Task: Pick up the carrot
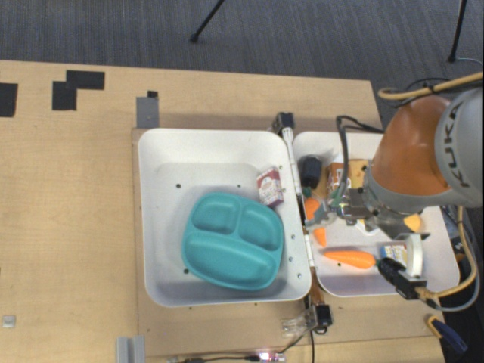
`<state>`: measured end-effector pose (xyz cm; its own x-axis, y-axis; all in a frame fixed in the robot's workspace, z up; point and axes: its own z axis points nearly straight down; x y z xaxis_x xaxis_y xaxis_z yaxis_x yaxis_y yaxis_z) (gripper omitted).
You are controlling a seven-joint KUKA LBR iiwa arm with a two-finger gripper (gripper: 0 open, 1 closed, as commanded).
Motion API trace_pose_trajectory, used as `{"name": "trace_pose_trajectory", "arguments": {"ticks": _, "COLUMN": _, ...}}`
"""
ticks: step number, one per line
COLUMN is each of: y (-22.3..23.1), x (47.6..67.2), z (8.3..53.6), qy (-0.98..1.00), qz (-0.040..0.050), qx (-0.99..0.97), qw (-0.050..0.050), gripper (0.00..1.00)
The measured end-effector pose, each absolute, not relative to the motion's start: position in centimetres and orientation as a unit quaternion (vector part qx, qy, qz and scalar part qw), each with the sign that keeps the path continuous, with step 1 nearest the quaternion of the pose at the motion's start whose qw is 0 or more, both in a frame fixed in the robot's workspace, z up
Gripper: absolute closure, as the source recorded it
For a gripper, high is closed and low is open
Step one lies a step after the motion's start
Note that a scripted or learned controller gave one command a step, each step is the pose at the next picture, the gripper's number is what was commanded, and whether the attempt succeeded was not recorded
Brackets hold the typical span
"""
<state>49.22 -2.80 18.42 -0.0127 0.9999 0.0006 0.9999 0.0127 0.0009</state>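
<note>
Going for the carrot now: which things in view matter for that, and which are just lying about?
For the job: carrot, gripper, right bin.

Lying about: teal divided plate, small packet, both in the left bin; dark object and yellow item in the right bin.

I see the tray in the left bin; the carrot lies in the right bin, apparently just below the gripper.
</note>
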Motion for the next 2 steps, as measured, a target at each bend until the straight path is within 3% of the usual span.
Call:
{"name": "trace_pose_trajectory", "arguments": {"ticks": 1, "y": -2.8, "x": 49.2, "z": 18.4, "qy": 0.712, "qz": 0.0005, "qx": 0.703, "qw": 0.000, "gripper": 0.00}}
{"name": "trace_pose_trajectory", "arguments": {"ticks": 2, "y": -8.8, "x": 48.7, "z": 13.4, "qy": 0.755, "qz": 0.0001, "qx": 0.655, "qw": 0.000, "gripper": 0.00}}
